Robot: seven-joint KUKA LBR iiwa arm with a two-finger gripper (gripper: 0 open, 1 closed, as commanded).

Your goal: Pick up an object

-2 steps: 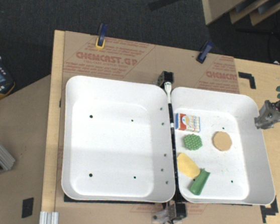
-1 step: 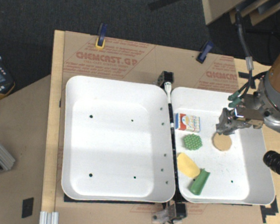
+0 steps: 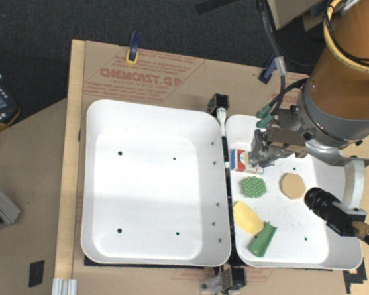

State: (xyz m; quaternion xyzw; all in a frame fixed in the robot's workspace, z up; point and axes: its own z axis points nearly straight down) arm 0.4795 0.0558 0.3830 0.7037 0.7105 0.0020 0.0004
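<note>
My gripper (image 3: 257, 164) reaches down into the right bin (image 3: 305, 255), near its left wall. Its tips sit over a small red, white and blue packet (image 3: 239, 160), which is partly hidden beneath them. Just in front of the tips lies a bumpy green ball (image 3: 254, 187). A tan round disc (image 3: 292, 186) rests to the right of the ball. Closer to the front lie a yellow lump (image 3: 247, 219) and a green block (image 3: 262, 240), touching each other. The arm hides much of the bin's back part.
The left bin (image 3: 150, 186) stands beside the right one, their walls meeting along a dark seam. Both bins rest on a cardboard sheet (image 3: 147, 72) held with clips at the back edge.
</note>
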